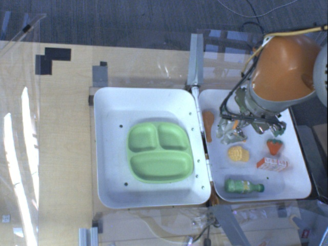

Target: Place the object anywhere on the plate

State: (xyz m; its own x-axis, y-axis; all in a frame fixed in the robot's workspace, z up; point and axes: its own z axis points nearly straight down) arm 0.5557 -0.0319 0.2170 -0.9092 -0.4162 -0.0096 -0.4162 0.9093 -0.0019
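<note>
Corn cob (238, 153) seemingly just below tool (231, 133)

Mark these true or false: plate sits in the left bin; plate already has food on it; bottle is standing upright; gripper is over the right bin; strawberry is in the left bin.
1. The green plate sits in the left bin. True.
2. The plate already has food on it. False: its three compartments show only bare green.
3. The green bottle is standing upright. False: it lies on its side near the front edge of the right bin.
4. The gripper is over the right bin. True: it hangs above the bin's rear left part, beside the orange carrot-like piece.
5. The strawberry is in the left bin. False: it is in the right bin, above the small carton.
</note>
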